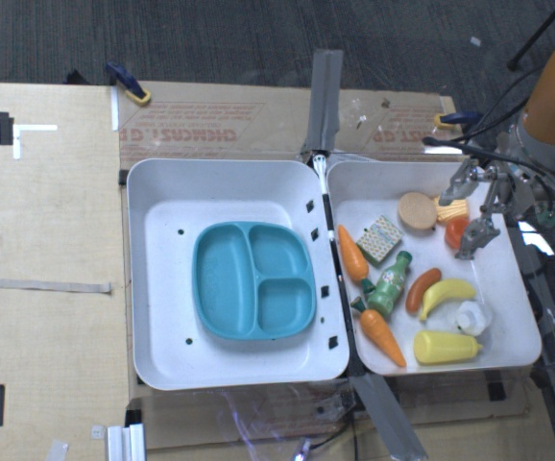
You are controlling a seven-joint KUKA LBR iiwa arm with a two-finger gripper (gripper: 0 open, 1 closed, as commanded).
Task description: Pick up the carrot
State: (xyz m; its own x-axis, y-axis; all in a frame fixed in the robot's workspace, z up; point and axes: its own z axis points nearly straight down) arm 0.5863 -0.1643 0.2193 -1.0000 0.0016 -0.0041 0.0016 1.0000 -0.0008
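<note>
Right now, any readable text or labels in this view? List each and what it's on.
Red print on the cardboard sheet behind the bins: upside down and blurred, not readable.
Green bottle label: too small to read.
Patterned box: no legible words.
Nothing else carries text.

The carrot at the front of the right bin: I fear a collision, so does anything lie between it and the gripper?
Yes. Between the gripper and the carrot lie the sausage and the banana; the green bottle sits close beside the carrot.
</note>
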